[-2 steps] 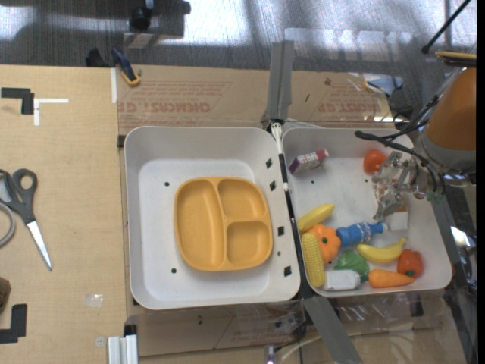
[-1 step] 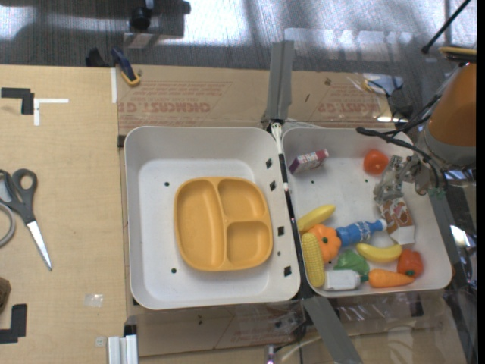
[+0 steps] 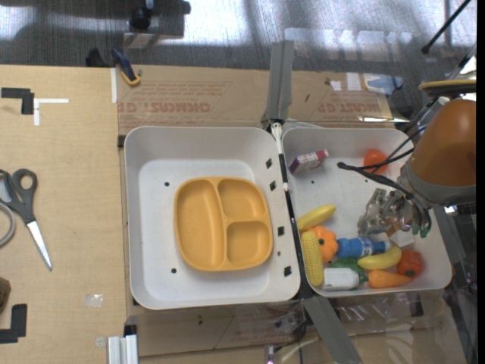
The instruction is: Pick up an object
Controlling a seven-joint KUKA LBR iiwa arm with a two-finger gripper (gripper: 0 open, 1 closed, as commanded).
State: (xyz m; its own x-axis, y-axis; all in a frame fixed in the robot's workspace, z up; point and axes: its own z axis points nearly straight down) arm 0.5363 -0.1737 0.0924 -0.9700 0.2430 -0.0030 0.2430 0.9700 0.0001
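The pincer [image 3: 388, 217] hangs low over the right bin [image 3: 333, 139], just above the blue bottle [image 3: 362, 246]; whether it is wide or narrow I cannot tell, as the metal blurs together. No object sits visibly between its parts, so the pick looks not yet made. The toys lie crowded along the bin's near side, so a good grasp probably means descending straight onto one piece with free flanks, such as the bottle, not the packed heap. Counted there: two bananas [image 3: 317, 217], one corn cob [image 3: 311, 257], one carrot [image 3: 390, 279], one small can [image 3: 309, 159]. The left bin [image 3: 144, 226] holds one yellow divided tray [image 3: 224, 224]. One pair of scissors [image 3: 29, 214] lies on the tabletop [image 3: 68, 279].
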